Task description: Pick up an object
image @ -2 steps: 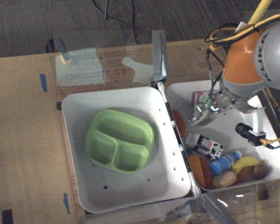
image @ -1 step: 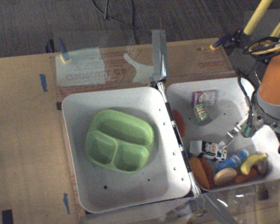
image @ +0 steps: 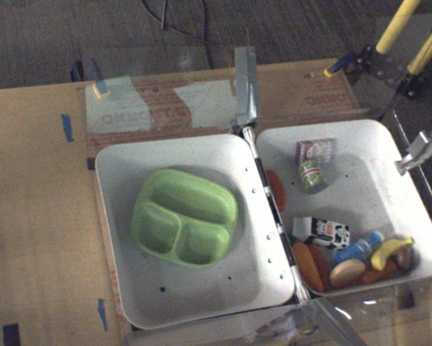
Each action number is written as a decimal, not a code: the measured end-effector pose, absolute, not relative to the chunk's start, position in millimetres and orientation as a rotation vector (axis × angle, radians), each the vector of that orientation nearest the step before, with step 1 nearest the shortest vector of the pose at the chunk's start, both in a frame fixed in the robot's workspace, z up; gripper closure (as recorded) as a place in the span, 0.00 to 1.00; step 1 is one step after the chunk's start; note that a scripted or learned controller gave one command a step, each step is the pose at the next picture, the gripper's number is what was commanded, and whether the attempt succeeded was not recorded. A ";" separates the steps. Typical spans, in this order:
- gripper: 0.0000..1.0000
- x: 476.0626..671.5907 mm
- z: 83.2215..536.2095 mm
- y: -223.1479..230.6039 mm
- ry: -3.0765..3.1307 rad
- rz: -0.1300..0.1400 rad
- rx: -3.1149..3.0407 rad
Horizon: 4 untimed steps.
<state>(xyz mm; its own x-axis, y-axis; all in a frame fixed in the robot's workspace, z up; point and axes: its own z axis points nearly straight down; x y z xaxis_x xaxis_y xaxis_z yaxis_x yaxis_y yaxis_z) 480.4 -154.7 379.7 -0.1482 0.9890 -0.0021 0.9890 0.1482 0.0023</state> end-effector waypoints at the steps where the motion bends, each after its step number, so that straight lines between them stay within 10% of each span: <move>1: 0.00 479.4 179.7 -129.5 2.278 0.000 2.164; 2: 1.00 480.0 189.6 -130.8 2.273 0.001 2.165; 3: 1.00 516.9 192.7 -125.0 2.095 0.001 2.339; 4: 1.00 544.6 308.1 -135.8 1.824 -0.001 2.556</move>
<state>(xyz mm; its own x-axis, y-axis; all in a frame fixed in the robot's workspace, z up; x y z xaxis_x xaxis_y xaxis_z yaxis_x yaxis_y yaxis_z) 544.6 -135.8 308.1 0.3252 0.9457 -0.0013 0.9457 -0.3252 0.0006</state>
